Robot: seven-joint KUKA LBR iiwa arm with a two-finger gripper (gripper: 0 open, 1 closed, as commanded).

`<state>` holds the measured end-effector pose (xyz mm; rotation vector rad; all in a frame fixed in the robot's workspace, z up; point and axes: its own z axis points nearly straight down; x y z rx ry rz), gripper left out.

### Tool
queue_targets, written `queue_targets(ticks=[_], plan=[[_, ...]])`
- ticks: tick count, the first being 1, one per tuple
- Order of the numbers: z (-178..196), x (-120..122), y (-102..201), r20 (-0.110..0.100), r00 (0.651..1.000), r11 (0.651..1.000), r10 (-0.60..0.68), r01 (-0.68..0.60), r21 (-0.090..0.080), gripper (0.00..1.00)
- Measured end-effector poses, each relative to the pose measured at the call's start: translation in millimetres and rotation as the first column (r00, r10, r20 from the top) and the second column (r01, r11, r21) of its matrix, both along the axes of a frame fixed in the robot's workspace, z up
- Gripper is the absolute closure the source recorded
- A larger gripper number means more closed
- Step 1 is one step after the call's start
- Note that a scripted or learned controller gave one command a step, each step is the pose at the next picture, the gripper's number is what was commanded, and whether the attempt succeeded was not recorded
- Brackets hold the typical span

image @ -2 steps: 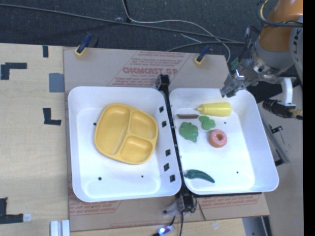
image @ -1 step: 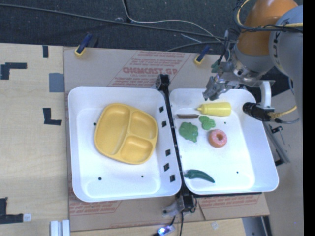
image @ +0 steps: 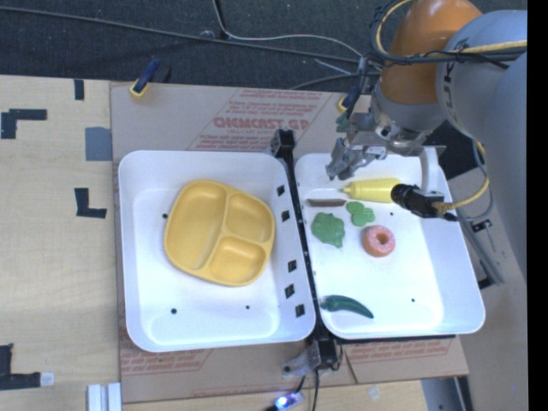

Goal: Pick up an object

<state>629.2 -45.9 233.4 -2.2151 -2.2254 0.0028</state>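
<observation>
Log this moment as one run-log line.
phase: approach | gripper: above right bin far edge, nothing held | nearest: yellow corn | left bin: yellow tray

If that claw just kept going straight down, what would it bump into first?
Probably the right bin's white floor beside the corn cob. The gripper hangs near the cob's tip, but depth is hard to judge, so it might graze the cob.

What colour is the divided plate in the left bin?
Yellow; the divided plate shows clearly in the camera view.
</observation>
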Motion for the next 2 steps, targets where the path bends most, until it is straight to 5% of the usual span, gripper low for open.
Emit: queue_targets(ticks=[2], plan=[[-14,-30,116,-0.002,1.000,1.000,0.001,-0.001,0.000,1.00]])
